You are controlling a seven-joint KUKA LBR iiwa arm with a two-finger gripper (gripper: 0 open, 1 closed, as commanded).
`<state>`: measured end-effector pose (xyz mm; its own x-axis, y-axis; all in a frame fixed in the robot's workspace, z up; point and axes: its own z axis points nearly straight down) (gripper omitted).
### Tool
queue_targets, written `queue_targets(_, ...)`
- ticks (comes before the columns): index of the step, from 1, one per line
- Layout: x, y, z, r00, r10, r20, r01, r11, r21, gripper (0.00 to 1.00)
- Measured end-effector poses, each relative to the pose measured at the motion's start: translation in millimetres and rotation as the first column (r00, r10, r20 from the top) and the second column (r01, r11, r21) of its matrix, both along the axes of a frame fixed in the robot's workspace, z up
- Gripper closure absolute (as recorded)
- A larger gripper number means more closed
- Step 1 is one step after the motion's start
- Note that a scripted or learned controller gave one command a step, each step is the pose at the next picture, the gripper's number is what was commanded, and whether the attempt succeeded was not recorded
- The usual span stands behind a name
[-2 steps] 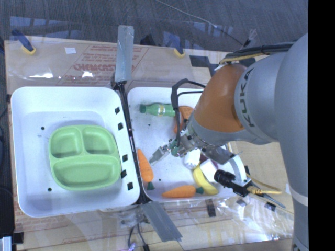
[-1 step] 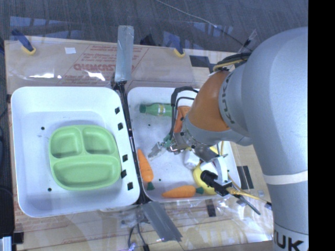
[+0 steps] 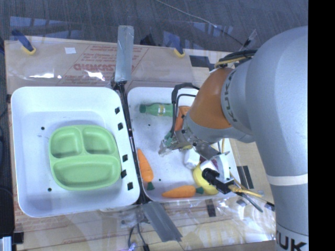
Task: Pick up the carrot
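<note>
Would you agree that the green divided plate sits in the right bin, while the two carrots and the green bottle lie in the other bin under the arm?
Not quite: the camera view shows the green divided plate in the left bin. The two carrots and the green bottle lie in the right bin, as you said.

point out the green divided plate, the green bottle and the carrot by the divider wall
green divided plate (image 3: 84,157), camera view, on the ridge between its compartments
green bottle (image 3: 155,109), camera view, middle of its body
carrot (image 3: 145,166), camera view, middle of its orange body

carrot (image 3: 145,166) against bin wall (image 3: 132,140) (tight), open floor rightward
</note>
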<state>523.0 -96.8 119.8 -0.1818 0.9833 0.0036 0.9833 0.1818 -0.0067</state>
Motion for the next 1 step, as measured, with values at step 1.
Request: queue_targets(1,-41.6,-35.8,-28.7,0.928,0.372,0.004,-0.372,0.928,0.0,1.0)
